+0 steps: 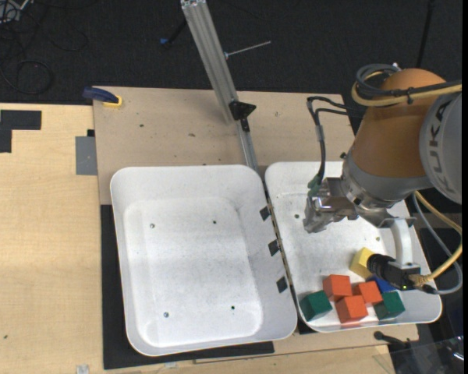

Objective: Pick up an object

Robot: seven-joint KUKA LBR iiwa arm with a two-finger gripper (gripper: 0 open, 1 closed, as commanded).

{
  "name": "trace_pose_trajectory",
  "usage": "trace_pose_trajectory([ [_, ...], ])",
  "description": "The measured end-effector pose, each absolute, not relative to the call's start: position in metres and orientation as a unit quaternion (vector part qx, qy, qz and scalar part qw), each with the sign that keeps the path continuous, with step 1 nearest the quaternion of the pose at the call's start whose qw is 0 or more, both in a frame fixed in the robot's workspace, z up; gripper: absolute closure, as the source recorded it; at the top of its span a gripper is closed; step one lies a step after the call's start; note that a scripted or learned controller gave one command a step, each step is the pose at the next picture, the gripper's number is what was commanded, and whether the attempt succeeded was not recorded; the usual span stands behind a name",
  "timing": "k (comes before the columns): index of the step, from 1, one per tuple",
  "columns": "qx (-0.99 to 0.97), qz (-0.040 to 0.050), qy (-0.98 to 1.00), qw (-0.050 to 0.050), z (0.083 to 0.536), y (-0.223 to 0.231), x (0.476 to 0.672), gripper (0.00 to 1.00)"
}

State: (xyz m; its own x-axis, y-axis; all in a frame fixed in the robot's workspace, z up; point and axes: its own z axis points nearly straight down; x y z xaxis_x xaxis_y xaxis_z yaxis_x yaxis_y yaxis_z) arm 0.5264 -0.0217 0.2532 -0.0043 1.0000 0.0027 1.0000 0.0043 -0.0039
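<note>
While the gripper (318, 213) hangs over the right bin (292, 179), fingers unreadable, we should drop squarely onto one block (337, 285) near the bin's front edge.

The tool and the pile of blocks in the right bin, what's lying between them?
Nothing: camera view shows bare white bin floor between the tool and the blocks.

Two bins sit side by side on the bench (179, 123); a cluster of blocks (351, 296) lies in the right bin (292, 181) (near its front edge), the gripper (318, 215) poised behind them.
</note>
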Motion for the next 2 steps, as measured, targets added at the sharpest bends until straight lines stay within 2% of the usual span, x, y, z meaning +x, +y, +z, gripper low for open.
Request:
trace_pose_trajectory([
  [2,-0.706,0.0023,-0.708,0.003,0.241,0.077,0.518,1.0],
])
